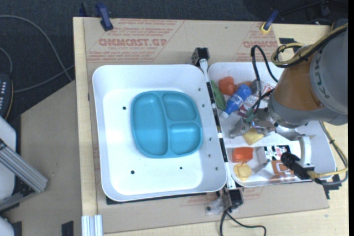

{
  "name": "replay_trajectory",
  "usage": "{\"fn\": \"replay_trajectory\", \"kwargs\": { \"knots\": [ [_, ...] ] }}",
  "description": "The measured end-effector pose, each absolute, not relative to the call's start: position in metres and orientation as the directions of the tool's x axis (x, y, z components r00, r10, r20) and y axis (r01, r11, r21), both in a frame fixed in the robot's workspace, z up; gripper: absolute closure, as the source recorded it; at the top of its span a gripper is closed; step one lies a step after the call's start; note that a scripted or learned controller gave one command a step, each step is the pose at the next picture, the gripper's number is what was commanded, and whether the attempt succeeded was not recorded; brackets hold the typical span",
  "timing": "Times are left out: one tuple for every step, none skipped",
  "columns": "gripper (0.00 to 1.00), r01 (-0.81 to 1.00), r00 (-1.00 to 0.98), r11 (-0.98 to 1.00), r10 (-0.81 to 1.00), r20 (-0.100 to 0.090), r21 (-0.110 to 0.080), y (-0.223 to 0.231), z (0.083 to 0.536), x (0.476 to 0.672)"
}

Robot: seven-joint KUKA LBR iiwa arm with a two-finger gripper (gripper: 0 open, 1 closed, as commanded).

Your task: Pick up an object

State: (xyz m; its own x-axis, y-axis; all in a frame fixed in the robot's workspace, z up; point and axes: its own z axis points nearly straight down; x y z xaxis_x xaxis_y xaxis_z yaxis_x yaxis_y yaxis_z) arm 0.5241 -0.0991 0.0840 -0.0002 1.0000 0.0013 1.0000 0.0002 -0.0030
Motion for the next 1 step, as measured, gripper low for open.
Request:
{"fn": "replay_trajectory", "kwargs": {
  "knots": [
    [1.0, 1.0, -0.001, 0.001, 1.0, 0.001, -0.001, -0.0989, 0.094, 0.5247]
  ]
}}
